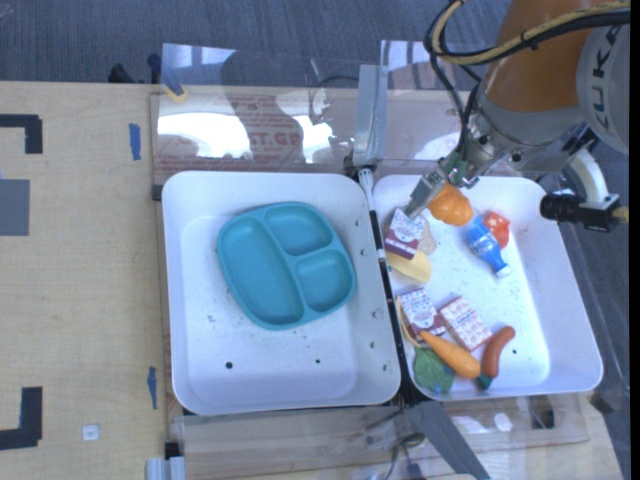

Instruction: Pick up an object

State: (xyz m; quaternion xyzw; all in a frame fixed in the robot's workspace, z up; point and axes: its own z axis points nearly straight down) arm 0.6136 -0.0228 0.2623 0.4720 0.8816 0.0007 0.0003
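Over right bin (560,268), gripper (432,190) hangs just left of orange toy (451,207); finger state unreadable

A robotics lab bench — a test rig rather than a home or kitchen.

Two shallow white bins (190,203) sit side by side on a plywood bench (75,268) marked with black and blue tape, clear plastic sheeting behind them; a grey-and-orange industrial arm (545,53) trailing cables reaches over toy plastic food (450,343) — all above grey carpet (200,8).
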